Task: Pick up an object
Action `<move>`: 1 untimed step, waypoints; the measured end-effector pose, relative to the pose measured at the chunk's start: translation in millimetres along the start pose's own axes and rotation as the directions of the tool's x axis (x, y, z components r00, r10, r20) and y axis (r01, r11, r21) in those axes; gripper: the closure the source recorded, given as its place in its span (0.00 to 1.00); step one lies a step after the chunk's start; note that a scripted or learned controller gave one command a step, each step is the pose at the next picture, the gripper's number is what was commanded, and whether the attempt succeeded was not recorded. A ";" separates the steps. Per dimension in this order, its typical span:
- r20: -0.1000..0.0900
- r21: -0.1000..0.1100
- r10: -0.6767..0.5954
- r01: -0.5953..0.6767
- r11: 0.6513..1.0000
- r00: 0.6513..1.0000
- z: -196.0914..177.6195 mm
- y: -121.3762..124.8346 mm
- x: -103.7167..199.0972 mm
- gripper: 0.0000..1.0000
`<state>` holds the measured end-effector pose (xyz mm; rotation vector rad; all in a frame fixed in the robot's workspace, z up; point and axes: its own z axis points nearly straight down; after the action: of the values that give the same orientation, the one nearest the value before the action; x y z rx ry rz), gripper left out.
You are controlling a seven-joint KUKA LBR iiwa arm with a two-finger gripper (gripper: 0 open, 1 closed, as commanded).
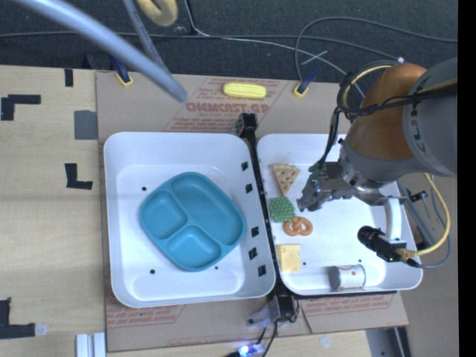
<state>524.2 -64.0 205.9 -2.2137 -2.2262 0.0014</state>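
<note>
The right bin (387, 277) holds a tan wedge-shaped slice (284, 177), a green leafy piece (281, 209), an orange pretzel (297, 227), a yellow square block (289, 258) and a grey-and-white can (347, 277) lying on its side. My gripper (311, 199) hangs over the bin just right of the green piece and above the pretzel. Nothing shows between its fingers. The grey arm with its orange band (387, 117) reaches in from the right.
A blue sectioned tray (192, 220) lies in the left bin (126, 155). A yellow corn cob (244, 91) rests on the cardboard behind the bins. A black divider (256, 192) runs between the two bins.
</note>
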 end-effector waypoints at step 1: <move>-0.001 0.000 -0.001 0.001 1.000 1.000 7.3 15.9 47.5 1.00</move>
<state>539.8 -16.4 198.5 -2.2126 -2.2266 0.0007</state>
